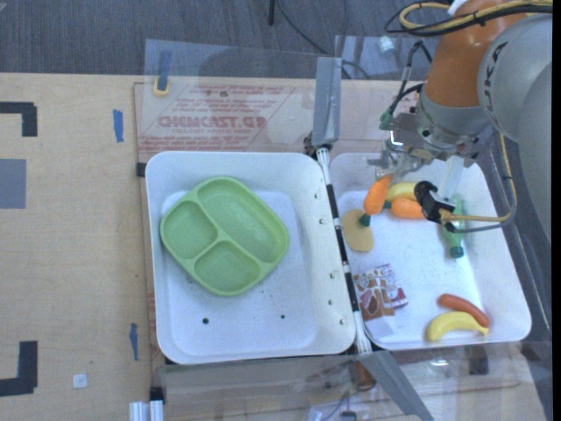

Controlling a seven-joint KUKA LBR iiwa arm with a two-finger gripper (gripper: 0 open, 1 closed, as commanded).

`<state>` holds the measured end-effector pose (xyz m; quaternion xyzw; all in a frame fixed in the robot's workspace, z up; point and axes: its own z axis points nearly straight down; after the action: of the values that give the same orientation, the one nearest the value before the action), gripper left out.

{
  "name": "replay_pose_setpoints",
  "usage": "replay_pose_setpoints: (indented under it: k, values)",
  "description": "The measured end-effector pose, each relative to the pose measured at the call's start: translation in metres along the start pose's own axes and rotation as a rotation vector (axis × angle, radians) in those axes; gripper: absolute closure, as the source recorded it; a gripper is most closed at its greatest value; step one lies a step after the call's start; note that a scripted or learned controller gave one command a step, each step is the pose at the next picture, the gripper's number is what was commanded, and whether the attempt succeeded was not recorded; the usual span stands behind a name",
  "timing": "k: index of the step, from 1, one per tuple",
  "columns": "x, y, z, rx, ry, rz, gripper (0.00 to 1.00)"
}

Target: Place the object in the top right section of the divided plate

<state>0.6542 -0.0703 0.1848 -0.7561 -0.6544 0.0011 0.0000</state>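
Two white bins (263, 345) sit on the worktop. Left holds a green plate (224, 235). Upper right, the tool (396, 163) hangs over a carrot (377, 195); its grip I cannot tell.

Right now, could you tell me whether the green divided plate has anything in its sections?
Empty. All three sections of the green divided plate show bare green, and it lies flat in the left bin.

Fixed overhead camera, slanted down, both bins (175, 340) framed

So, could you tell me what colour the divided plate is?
Light green; the divided plate shows clearly in the camera view.
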Motion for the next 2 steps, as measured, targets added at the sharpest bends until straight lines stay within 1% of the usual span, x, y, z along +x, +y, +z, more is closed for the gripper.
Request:
replay_pose_setpoints:
  k: [1, 2]
  values:
    - [0.063, -0.057, -0.053, 0.0, 0.001, -0.063, 1.0]
    - [0.014, -0.058, -0.137, -0.003, 0.0, 0.262, 1.0]
